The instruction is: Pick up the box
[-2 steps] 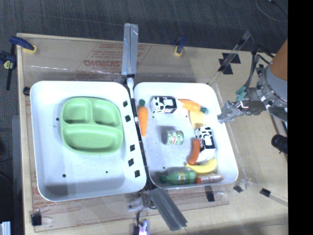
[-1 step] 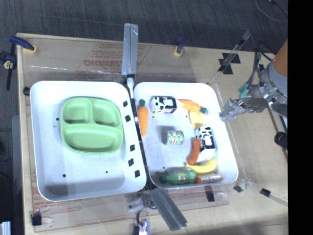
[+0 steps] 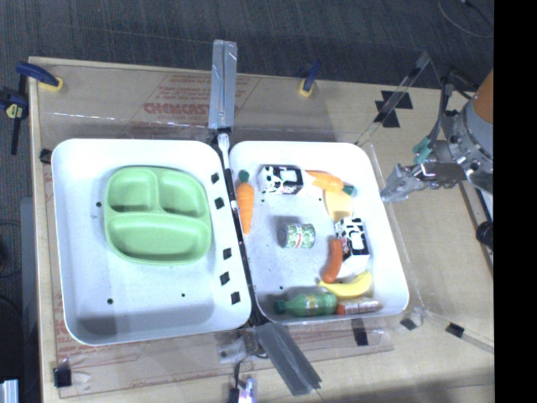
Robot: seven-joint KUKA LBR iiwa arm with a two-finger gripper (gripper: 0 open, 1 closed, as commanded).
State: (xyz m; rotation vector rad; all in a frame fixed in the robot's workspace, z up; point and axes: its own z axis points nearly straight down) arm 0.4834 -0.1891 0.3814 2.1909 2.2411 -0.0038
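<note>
A green divided plate (image 3: 157,215) lies in the left bin (image 3: 75,300). The right bin (image 3: 394,267) holds a carrot (image 3: 245,206), can (image 3: 299,236), banana (image 3: 351,287) and green bottle (image 3: 307,304).

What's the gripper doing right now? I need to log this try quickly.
Gripper: outside the right bin, past its right rim; nothing between its fingers; open or shut cannot be told.

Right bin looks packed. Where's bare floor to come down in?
Freest: the right bin floor below the can, above the green bottle, right of the carrot. The right side is crowded: cow-print box, sausage, banana. The left bin is bare around the green tray.
</note>
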